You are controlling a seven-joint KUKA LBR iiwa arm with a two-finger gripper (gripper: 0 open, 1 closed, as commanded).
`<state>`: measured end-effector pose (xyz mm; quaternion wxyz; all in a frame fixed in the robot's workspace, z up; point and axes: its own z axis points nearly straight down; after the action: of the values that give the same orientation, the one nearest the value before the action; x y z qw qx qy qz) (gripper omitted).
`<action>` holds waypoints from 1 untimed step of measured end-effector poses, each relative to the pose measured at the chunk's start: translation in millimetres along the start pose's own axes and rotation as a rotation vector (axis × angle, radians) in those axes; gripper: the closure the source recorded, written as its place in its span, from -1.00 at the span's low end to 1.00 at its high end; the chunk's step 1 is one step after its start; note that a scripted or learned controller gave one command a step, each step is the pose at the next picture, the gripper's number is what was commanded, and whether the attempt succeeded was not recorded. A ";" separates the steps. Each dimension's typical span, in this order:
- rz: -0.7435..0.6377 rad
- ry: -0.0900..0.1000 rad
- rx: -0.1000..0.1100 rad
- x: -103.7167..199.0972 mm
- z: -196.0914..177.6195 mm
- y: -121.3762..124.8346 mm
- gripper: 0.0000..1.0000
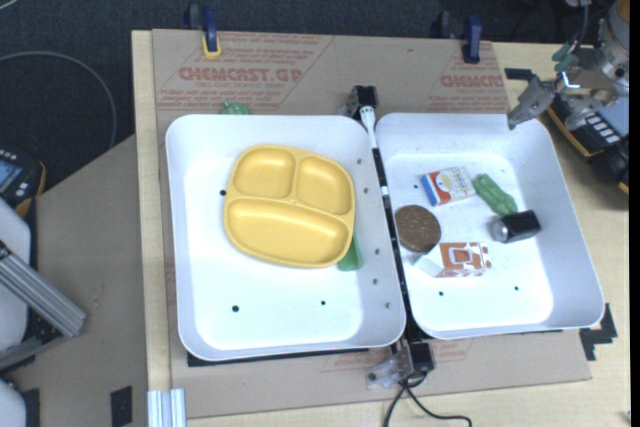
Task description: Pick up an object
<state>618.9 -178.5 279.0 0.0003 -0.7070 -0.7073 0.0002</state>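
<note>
- Two shallow white bins sit side by side on my bench: the left bin (pixel 200 305) and the right bin (pixel 560 295), touching along their inner edges.
- I see a yellow plastic divided plate with three compartments (pixel 290 205) lying flat in the left bin, towards its far half.
- A small green item (pixel 350 258) peeks out from under the plate's near right edge; I cannot tell what it is.
- In the right bin I count five objects grouped near the middle: a round brown disc (pixel 418 227), a white packet with red and blue print (pixel 447 185), a green elongated piece (pixel 494 193), a short black cylinder (pixel 514 226) and a white and orange carton (pixel 461 259).
- The disc lies just beside both the packet and the carton.
- My gripper (pixel 527 105) hangs at the far right corner of the right bin, above its rim and well apart from the objects.
- It carries nothing, and its grey fingers (pixel 522 111) look spread.
</note>
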 end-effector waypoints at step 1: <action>-0.001 -0.002 -0.004 0.0 -11.1 0.7 1.00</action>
<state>619.6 -178.6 290.1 -0.0016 -0.7065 -0.7077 -0.0006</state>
